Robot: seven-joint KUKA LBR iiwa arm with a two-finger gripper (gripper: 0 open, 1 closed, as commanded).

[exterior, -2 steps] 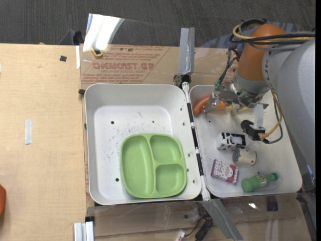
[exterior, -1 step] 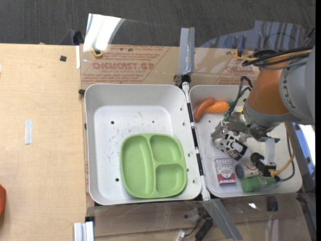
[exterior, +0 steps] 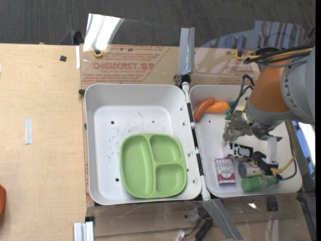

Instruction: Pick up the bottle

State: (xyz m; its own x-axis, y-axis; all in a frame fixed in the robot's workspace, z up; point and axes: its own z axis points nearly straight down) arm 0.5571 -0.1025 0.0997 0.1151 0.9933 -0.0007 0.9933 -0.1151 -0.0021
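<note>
1. Bottle – green, lying on its side – sits in the bin that the arm reaches into. It is just to the right of a small box as the camera sees it, close against the bin's near wall.
2. The small box is pink and white and lies flat on the bin floor. It serves as the reference point for everything below.
3. A small grey thing lies between the box and the bottle, close to both. It is too unclear to name.
4. The gripper hangs over the bin floor beyond the box, a little to the box's right and apart from the bottle. Nothing can be seen in its grasp, and I cannot tell whether it is open or closed.
5. The arm – grey with its orange band – comes in from the box's right and bends down toward that spot.
6. An orange carrot lies well beyond the box, near the bin's far left corner and close to the dividing wall.
7. To the box's left, across that wall, the second bin holds a green divided plate. The plate rests flat toward that bin's near side.
</note>
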